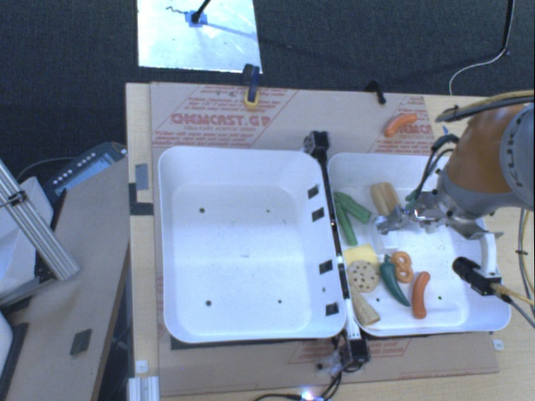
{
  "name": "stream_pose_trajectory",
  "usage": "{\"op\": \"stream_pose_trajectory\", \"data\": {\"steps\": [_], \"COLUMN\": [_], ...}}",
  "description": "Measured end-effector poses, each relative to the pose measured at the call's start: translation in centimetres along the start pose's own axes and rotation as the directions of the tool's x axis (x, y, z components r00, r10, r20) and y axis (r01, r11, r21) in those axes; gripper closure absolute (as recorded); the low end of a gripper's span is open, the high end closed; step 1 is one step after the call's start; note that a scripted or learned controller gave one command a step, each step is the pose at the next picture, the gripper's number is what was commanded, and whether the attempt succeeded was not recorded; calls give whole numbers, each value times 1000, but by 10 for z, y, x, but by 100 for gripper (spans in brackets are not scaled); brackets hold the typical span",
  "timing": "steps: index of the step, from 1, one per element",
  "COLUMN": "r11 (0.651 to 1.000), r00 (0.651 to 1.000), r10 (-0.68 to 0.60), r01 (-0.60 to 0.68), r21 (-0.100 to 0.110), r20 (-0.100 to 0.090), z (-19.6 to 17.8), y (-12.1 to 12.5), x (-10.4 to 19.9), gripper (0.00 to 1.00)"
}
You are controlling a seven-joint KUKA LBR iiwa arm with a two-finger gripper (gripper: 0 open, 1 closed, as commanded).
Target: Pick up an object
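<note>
My gripper (393, 221) hangs low over the middle of the right bin (468, 317), with the arm coming in from the right. Just behind it lies a tan bread-like piece (384, 196). Green bean pods (351, 210) lie to its left. In front of it are an orange pretzel (402, 266), a green pepper (393, 281), an orange-red sausage (420, 294), a yellow cheese block (360, 254), a round cookie (363, 276) and a tan wedge (365, 309). I see nothing held in the gripper.
The left bin (180, 307) sits beside the right one, with a black hinged divider (328, 224) between them. An orange item (401, 124) lies on the board behind the right bin. A yellow-and-blue clip (251, 86) stands at the board's far edge.
</note>
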State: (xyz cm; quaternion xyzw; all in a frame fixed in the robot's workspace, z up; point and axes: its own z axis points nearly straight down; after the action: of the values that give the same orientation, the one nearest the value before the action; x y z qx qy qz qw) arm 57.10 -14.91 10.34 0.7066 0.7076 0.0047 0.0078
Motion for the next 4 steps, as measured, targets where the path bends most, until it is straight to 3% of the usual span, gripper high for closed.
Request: {"op": "stream_pose_trajectory", "data": {"steps": [1,2,3,4], "r11": [1000,1000,1000,1000], "r00": [1000,1000,1000,1000], "r10": [6,-1,2,0], "r01": [-6,1,-2,1], "r21": [-24,6,0,28], "r20": [9,-3,2,-8], "z": [6,14,-200,-38], "y": [-34,-74,-79,-86], "x": [31,57,-7,20], "gripper": [0,0,0,0]}}
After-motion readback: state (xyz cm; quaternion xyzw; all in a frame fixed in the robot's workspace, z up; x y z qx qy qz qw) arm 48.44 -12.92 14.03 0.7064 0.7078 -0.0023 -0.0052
